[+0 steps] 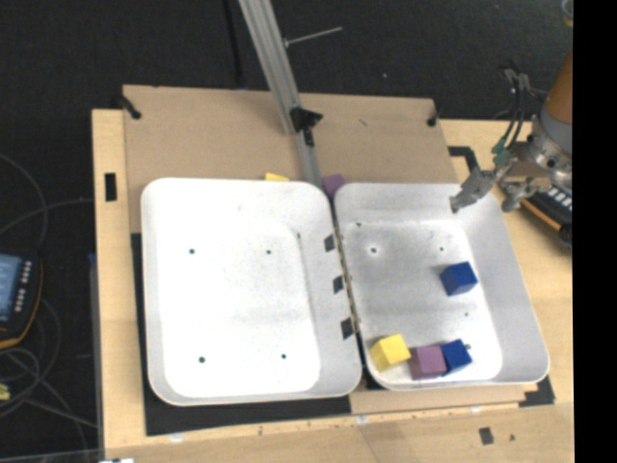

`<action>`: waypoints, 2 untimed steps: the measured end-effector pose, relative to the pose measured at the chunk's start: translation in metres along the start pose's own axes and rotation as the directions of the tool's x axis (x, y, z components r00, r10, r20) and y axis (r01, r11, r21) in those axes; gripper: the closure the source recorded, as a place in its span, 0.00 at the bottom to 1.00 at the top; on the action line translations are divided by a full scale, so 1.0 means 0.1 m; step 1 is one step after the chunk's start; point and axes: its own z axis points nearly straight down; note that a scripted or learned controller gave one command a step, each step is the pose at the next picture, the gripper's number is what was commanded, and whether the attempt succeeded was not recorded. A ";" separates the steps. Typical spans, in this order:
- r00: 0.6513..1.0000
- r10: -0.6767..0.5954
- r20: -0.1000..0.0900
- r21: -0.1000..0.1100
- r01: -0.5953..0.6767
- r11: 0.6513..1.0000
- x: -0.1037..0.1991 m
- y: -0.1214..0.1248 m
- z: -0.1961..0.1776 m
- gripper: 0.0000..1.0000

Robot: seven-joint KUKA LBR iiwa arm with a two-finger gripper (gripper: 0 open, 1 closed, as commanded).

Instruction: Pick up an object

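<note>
The tabletop point(111, 258) carries two shallow white bins side by side. The left bin point(236, 287) lies well away from the jaws, on the far side of the divider. The right bin point(386, 258) sits directly below and beside the jaws and holds all the loose blocks that can be picked.

The arm point(554, 128) enters from the right edge and ends in the jaws point(472, 193), which hang over the upper right corner of the right bin. Whether they are spread or pressed together cannot be told, since the tip is small and blurred; nothing is visibly pinched between them.

The nearest candidate is the blue cube point(459, 278), which lies toward the near edge of the bin from the jaws and almost in line with them, standing alone with bare bin floor all round it. Its faces look roughly equal, so it offers no clear long axis to align with.

Further off in the same direction, along the bin's front wall, three blocks crowd together: a yellow block point(389, 351), a purple block point(427, 361) just beside it, and a second blue block point(456, 354) touching the purple one. These probably make a harder pick because they are packed so closely.

The move likely turns on travelling toward the bin's front and descending over the lone blue cube.
</note>
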 end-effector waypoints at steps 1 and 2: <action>1.000 -0.001 0.000 0.000 0.001 1.000 0.00 0.00 0.00 0.00; 1.000 0.001 -0.001 -0.011 -0.001 1.000 0.72 0.06 -1.55 0.00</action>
